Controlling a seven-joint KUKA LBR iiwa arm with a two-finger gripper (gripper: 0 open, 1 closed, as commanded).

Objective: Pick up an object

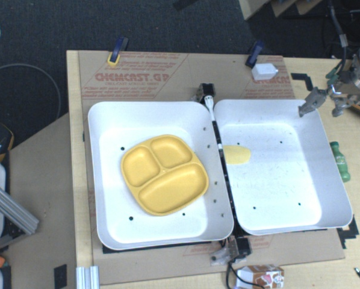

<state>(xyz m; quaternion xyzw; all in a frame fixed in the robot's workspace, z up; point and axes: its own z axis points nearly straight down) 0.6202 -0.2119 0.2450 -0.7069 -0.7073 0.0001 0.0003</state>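
**Bench and Bin Layout**

The bench (47, 179) is a light board surface over dark carpet (77, 17). Two white bins sit side by side on a cardboard sheet (168, 71). The left bin (102, 125) holds a yellow divided tray (164, 174), tilted slightly. The right bin (324, 191) holds a small yellow object (236, 155) near its left wall. The gripper (324, 98) sits at the far right, above the right bin's far corner; finger state cannot be determined. A green object (340, 160) lies just beside the right bin's right rim.
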